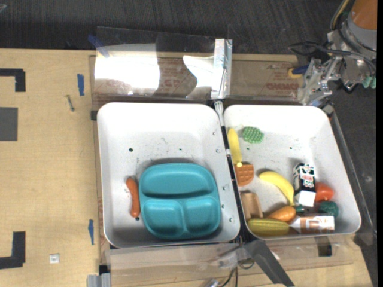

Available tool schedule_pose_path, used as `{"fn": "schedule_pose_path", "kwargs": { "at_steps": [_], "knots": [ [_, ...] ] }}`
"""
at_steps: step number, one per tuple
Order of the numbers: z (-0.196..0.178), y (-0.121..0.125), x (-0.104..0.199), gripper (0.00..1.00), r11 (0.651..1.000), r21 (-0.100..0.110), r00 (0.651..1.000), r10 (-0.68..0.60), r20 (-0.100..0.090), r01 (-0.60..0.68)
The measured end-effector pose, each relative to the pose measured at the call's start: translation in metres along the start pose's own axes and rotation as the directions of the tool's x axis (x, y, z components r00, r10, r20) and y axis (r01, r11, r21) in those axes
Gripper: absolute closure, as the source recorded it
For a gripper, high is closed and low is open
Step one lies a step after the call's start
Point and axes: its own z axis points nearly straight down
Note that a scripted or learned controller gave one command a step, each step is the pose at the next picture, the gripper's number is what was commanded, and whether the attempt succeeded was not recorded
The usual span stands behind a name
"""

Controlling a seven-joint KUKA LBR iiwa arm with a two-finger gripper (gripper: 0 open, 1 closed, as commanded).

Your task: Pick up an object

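Pincer (316, 87) hangs beyond the right bin's (344, 166) far corner, its opening not discernible, clear of the banana (279, 184) and toys clustered near-side, nothing grasped.

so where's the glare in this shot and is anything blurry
Camera view: strong glare on the clear panel behind the left bin; soft shadow under the teal tray; the gripper at top right is small and blurred; the toys in the right bin are fairly sharp.

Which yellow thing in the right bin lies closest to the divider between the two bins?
The corn cob, upright along the divider; the banana lies further right, mid-bin.
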Motion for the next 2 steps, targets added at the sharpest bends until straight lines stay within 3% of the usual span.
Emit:
{"fn": "schedule_pose_path", "kwargs": {
  "at_steps": [1,2],
  "knots": [
    [0.026,0.010,-0.009,1.00,0.997,-0.003,0.997,-0.078,-0.009,0.078],
    [0.011,-0.023,-0.009,1.00,0.995,0.001,0.995,-0.095,0.000,0.095]
  ]
}}
